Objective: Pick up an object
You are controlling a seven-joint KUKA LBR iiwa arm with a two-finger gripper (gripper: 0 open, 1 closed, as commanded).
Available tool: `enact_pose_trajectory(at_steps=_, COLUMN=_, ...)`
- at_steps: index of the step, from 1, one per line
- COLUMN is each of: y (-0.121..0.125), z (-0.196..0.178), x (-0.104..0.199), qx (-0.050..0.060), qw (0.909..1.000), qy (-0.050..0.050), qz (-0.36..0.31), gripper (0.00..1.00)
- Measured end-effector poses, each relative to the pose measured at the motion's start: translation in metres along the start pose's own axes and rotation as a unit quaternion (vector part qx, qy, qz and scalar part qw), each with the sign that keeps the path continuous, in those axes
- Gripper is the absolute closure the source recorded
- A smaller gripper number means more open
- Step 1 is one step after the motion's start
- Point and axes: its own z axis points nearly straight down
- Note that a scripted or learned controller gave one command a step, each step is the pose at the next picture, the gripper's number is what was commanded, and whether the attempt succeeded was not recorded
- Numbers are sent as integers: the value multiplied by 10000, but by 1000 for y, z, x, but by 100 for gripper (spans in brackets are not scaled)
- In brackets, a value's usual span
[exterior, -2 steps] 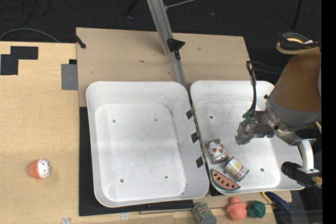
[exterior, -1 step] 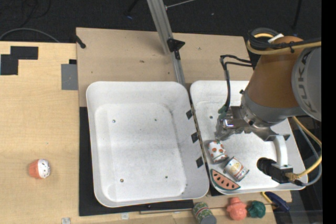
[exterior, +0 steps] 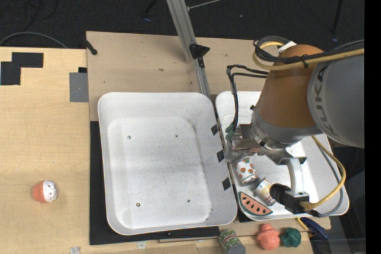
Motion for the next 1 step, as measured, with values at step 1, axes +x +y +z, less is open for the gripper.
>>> enact_pose_trajectory(at_steps=1, y=7, z=10, x=53, qx=3, qw=10000, qy=-4, qz=-2, gripper=100)
